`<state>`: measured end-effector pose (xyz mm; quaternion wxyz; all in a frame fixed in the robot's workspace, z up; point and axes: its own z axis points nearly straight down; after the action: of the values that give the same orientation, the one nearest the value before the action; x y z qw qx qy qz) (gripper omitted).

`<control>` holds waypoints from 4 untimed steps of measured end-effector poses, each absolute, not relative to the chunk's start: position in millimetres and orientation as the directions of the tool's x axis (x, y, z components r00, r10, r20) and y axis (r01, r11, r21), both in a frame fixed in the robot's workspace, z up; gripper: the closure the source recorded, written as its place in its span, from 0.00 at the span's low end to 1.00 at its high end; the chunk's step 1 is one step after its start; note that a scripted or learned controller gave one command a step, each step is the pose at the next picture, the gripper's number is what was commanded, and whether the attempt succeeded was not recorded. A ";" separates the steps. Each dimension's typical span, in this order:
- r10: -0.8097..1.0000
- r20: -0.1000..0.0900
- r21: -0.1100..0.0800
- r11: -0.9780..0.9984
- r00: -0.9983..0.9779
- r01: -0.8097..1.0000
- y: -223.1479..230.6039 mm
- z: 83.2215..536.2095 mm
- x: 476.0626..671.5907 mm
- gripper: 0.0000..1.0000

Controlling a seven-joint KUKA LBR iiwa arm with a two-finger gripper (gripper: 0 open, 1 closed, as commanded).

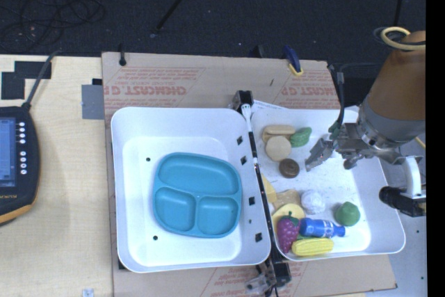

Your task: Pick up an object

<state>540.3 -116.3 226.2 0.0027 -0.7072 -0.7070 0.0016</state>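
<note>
Hovering spread wide and holding nothing, the tool (332,154) sits just right of the brown ball (289,167).

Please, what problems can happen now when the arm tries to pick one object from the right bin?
1. The pincer hangs beside the brown ball, which may roll away when touched.
2. The grapes, blue bottle and corn lie packed together, so a grasp there may catch two things.

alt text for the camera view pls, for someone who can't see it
A grey robot arm's gripper hovers over the right white bin, which holds toy foods including a brown ball, grapes, corn and a blue bottle. The left bin holds a blue divided tray.
</note>
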 end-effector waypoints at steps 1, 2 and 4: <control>1.000 0.003 -0.007 0.002 -0.002 1.000 -117.4 84.2 592.9 0.00; 1.000 0.001 0.000 0.004 -0.004 1.000 -88.6 86.6 638.8 0.00; 1.000 0.001 -0.001 0.003 -0.003 1.000 -93.0 86.8 622.2 0.00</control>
<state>622.2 -93.0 86.8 0.0004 -0.7062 -0.7080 0.0000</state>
